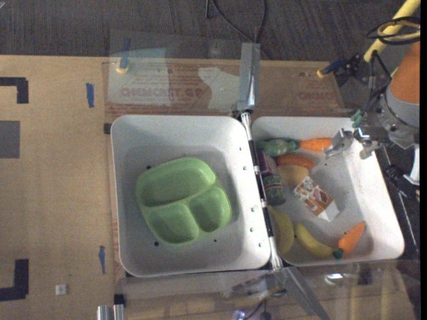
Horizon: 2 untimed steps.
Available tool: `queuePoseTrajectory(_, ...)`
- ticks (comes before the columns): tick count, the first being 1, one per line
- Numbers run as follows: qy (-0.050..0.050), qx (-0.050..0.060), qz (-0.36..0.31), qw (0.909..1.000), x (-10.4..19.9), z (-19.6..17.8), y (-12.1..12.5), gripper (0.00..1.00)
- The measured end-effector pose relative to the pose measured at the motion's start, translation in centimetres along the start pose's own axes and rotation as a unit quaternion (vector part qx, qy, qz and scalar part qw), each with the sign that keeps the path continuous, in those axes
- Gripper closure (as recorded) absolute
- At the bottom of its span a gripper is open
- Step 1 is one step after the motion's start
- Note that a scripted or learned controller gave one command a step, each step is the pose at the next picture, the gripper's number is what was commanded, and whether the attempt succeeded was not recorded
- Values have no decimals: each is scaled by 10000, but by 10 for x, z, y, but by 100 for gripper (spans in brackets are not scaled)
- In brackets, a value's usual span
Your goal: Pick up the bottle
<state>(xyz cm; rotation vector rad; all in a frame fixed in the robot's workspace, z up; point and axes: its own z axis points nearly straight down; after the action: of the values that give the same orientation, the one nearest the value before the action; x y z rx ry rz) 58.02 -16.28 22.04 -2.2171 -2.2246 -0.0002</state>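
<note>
A green bottle lies on its side at the far left of the right bin, close to the divider. My gripper hangs over the far right part of that bin, about a hand's width to the right of the bottle. Its two fingers stand apart and open, with nothing between them. An orange carrot lies between the bottle and the gripper.
The right bin also holds a dark cylinder with a purple label, a small carton, two bananas, a second carrot and two rounded orange and tan pieces. A green divided plate sits in the left bin.
</note>
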Motion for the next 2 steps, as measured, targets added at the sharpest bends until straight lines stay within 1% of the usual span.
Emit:
queuePoseTrajectory(1,-8,-22,-787,9969,7,125,24,0)
queuePoseTrajectory(2,-11,-44,-765,9971,5,114,24,100)
